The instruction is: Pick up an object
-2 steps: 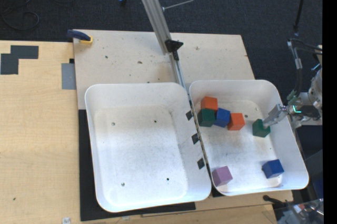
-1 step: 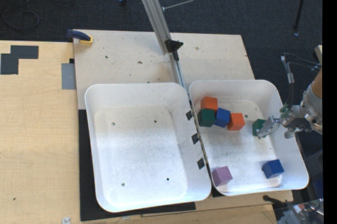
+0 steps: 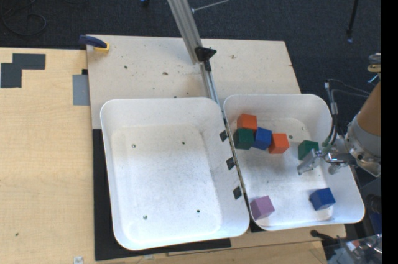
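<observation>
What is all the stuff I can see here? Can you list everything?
White bins: 2, white, side by side on the bench; left bin, right bin.
Orange blocks: 2, right bin; one at the back of the cluster, one at its right.
Green blocks: 2, right bin; dark one in the cluster, another by the pincer.
Blue blocks: 2, right bin; one in the cluster, one near the front.
Purple block: 1, right bin, front left corner.
Metal bar: 1, silver, slanting behind the bins.
Pincer: 1, grey, over the right bin.
</observation>
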Controlling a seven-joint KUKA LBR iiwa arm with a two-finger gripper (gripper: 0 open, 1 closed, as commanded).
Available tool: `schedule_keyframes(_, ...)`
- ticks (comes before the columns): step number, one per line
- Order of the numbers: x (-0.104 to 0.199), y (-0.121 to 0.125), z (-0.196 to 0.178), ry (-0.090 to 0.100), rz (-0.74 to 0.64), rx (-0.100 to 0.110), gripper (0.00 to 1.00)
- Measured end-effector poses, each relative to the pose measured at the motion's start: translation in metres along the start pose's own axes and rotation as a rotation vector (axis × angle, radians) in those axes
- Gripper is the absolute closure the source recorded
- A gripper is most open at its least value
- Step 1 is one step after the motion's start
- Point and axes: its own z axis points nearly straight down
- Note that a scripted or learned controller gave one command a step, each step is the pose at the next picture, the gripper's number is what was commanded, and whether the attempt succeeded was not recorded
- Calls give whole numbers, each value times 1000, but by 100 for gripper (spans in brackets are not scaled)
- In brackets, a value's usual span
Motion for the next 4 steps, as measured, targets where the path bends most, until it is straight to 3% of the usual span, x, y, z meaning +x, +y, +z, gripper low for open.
schedule_keyframes(1, -9, -3, 58, 1, 1, 0, 0)
schedule_keyframes(2, -10, -2, 45, -1, 8, -5, 100)
schedule_keyframes(4, -11, -11, -42, -4, -3, -11, 100)
